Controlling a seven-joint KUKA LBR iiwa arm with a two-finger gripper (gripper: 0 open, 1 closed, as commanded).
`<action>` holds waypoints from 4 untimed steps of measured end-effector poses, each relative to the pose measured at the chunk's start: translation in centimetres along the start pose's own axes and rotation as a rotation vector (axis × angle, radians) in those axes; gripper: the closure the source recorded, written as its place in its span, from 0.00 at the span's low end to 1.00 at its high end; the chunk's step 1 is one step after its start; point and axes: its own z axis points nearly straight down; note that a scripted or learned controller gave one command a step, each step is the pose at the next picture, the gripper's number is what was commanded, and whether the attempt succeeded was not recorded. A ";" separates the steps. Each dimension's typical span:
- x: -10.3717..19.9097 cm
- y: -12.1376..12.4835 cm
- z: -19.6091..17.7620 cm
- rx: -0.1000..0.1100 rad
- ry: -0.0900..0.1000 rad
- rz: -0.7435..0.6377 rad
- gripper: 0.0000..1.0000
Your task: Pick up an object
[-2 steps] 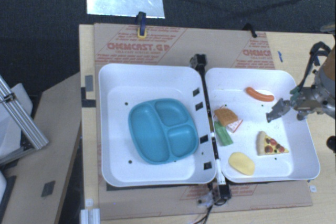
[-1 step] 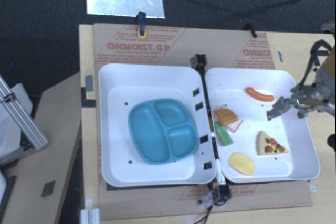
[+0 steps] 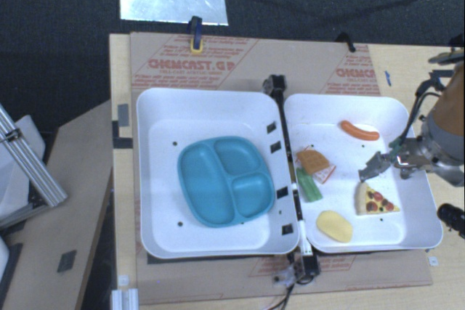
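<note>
In the right-hand shallow white bin (image 3: 396, 109) lie five small toy foods, any of which could be picked. A triangular toy pizza slice with red dots (image 3: 374, 200) lies flat on the bin floor toward the right side, and it is the piece nearest the arm's grey two-finger hand (image 3: 372, 169), which hangs just above and to the left of the slice's upper corner, its dark tips pointing left and down. Nothing shows between those tips, and they look slightly parted, though the blur makes the width of the gap hard to judge. An orange-red toy sausage (image 3: 360, 130) lies near the bin's far wall, well apart from the slice. A brown toy bread-like piece with a red and white edge (image 3: 315, 162) sits near the bin's left wall, and a green flat strip (image 3: 308, 185) lies just beside it, along the divider. A pale yellow oval toy (image 3: 334, 226) rests near the bin's front wall, below and left of the slice. The left-hand shallow white bin (image 3: 156, 112) holds a light blue plastic tray with three compartments (image 3: 225, 180), set at a slight angle. Both bins sit on a brown printed cardboard sheet (image 3: 240, 58) on the pale wooden counter (image 3: 120, 69).
</note>
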 end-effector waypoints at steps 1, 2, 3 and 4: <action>-0.6 0.3 4.4 0.001 0.000 0.000 0.00; -0.2 0.7 10.6 0.001 0.001 0.000 0.00; -0.3 0.9 9.2 -0.004 -0.001 0.000 1.00; 0.2 0.7 3.1 -0.009 -0.002 -0.004 1.00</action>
